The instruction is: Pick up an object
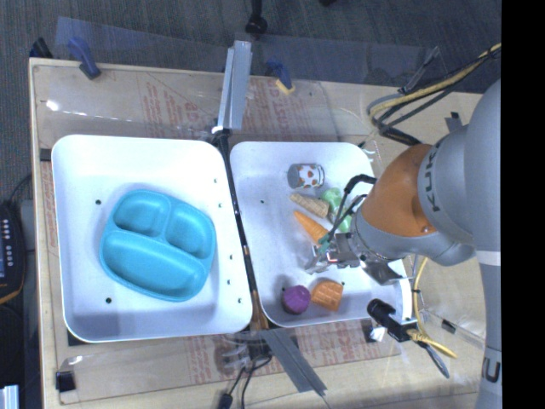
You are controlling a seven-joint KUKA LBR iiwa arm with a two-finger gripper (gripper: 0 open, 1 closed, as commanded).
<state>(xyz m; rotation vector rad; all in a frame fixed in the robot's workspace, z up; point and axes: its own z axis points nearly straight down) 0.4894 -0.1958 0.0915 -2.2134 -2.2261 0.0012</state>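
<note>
Gripper low in the right bin, fingers too blurred to tell open from closed. Crowded there: orange carrot-like piece just beyond, orange cup-shaped toy and purple ball just beside on the near side. Risk: nudging neighbours, or closing between pieces. Blue divided tray well apart, left bin. "KU" legible on the arm.

Blue 3-compartment tray in left white bin
</note>
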